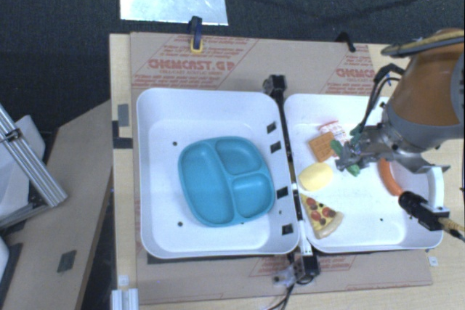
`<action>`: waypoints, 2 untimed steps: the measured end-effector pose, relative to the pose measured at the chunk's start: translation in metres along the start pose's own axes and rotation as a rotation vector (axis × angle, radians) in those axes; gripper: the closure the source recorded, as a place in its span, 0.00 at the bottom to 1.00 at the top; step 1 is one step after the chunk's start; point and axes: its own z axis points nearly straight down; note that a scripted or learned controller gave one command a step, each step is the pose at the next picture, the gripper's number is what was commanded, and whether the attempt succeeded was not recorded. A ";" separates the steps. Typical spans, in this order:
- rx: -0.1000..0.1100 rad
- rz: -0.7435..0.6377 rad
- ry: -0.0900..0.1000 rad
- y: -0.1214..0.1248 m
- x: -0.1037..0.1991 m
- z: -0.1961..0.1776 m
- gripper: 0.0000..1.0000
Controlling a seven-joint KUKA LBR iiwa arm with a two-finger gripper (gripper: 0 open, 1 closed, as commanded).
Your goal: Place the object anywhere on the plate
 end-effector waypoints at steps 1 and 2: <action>-0.002 0.001 -0.001 0.022 0.044 -0.003 1.00; -0.002 -0.001 0.000 0.045 0.091 -0.003 1.00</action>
